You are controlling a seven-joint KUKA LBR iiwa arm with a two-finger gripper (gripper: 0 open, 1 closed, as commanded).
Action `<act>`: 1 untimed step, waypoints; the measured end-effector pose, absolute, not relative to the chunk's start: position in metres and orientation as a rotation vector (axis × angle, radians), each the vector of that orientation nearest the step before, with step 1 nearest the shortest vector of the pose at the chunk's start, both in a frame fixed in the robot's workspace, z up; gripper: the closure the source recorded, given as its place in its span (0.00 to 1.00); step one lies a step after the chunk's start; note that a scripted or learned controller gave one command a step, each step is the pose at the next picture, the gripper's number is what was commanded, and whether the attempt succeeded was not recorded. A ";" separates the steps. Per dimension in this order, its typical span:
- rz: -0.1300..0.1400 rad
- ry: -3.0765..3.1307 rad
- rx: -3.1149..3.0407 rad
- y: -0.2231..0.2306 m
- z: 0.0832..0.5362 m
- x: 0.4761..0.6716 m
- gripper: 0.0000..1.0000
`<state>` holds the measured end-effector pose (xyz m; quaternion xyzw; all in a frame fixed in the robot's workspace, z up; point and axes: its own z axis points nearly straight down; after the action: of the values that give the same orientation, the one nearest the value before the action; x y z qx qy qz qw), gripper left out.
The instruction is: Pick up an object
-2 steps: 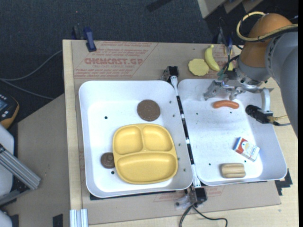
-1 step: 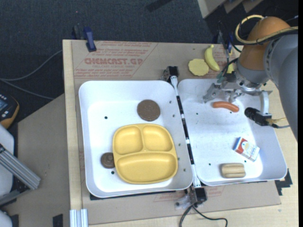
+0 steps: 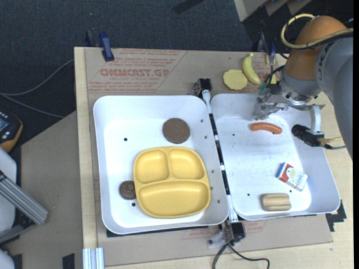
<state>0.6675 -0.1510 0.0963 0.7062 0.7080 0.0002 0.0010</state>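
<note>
I see gripper [image 3: 268, 106] low over right bin [image 3: 314, 203], at far edge, just above sausage [image 3: 265, 128]; can't tell jaw state from here; sausage lies on bin floor, not gripped; small carton [image 3: 291, 176] and wooden block [image 3: 275, 202] nearer front.

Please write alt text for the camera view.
The robot's hand hovers above a hot dog sausage in the right bin, beside a small carton and wooden block. The left bin has a yellow tray.
</note>
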 end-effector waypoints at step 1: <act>0.007 2.224 2.214 -0.108 0.161 0.650 1.00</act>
<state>0.6497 -0.1078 0.1614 0.7054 0.7088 0.0023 0.0016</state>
